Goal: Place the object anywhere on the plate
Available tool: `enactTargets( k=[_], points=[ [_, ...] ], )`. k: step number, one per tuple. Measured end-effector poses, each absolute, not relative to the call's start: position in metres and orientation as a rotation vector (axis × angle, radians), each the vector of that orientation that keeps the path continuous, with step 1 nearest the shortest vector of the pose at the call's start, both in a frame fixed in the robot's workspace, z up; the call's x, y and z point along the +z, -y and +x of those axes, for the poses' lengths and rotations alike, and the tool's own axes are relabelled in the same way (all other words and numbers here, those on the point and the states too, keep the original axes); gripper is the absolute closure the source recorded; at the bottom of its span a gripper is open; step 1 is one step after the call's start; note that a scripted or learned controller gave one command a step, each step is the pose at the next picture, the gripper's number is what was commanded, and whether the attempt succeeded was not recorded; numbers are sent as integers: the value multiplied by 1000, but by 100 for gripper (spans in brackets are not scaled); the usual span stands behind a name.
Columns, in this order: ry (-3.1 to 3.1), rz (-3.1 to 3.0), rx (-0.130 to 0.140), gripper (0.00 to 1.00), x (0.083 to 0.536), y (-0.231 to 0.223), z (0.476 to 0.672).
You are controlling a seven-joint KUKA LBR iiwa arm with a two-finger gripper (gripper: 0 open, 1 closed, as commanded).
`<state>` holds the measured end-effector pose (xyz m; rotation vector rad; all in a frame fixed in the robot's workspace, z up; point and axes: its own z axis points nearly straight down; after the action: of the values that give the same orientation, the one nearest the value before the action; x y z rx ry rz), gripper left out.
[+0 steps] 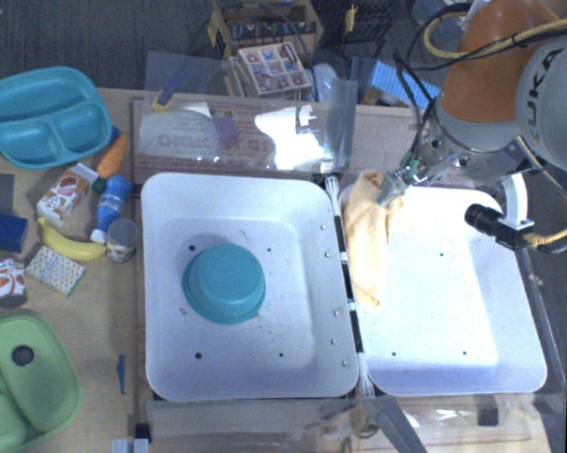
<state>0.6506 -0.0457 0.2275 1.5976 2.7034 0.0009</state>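
Wooden bench top [83, 306], pale, carrying two shallow white bins side by side; dark floor beyond, with a rack of cartons at the far edge. We list on the bench's left margin: a teal divided tray [46, 117], a green divided tray [18, 388], a banana [69, 244], a small carton [64, 193], a blue bottle [109, 204] and a small can [122, 237].

Left bin [165, 357]: we record one teal plate [225, 282], round, near the bin's centre.

Right bin [456, 360]: we record one yellow cloth [366, 234], crumpled, lying along the bin's left wall at its far corner, well apart from the plate.

Gripper [395, 190]: we see it at the cloth's upper edge; whether it pinches the cloth or stands apart we cannot tell.
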Motion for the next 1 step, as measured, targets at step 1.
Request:
enactTargets(
  k=[1],
  points=[
    [-2904,1188,5,100,186,-36,600]
  ],
)
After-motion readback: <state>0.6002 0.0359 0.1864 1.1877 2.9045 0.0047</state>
